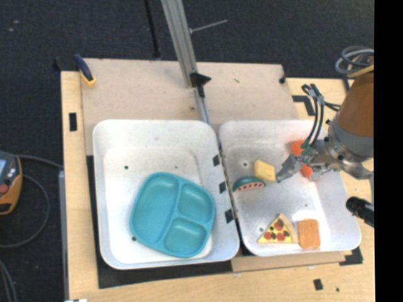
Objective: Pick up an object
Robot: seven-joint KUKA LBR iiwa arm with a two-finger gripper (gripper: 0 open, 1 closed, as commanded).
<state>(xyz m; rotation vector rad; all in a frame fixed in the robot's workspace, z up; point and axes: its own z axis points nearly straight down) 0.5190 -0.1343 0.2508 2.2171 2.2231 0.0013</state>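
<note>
**Arm low over the right bin, nothing seen in its grasp**

The grey arm (352, 115) with its orange band reaches in from the right, and its jaws (291, 167) hang over the right bin (327, 234), in the upper half of that bin. Whether the jaws are apart or together cannot be told at this angle; no object shows between them.

Just left of the jaws lies a yellow block (265, 170), very close to the tip, though contact cannot be judged. Further left and slightly lower sits a watermelon slice toy (248, 184), near the bin's left wall. Right beside the jaws, against the wrist, are two small orange pieces (296, 147), which may belong to the tool or be loose objects. Well below the jaws, near the bin's front edge, a pizza slice toy (278, 230) rests just beside an orange sponge-like piece (308, 233).

Far left of the jaws, the left bin (113, 150) holds a teal divided plate (172, 214). Both bins sit on the light worktop (138, 87).
</note>
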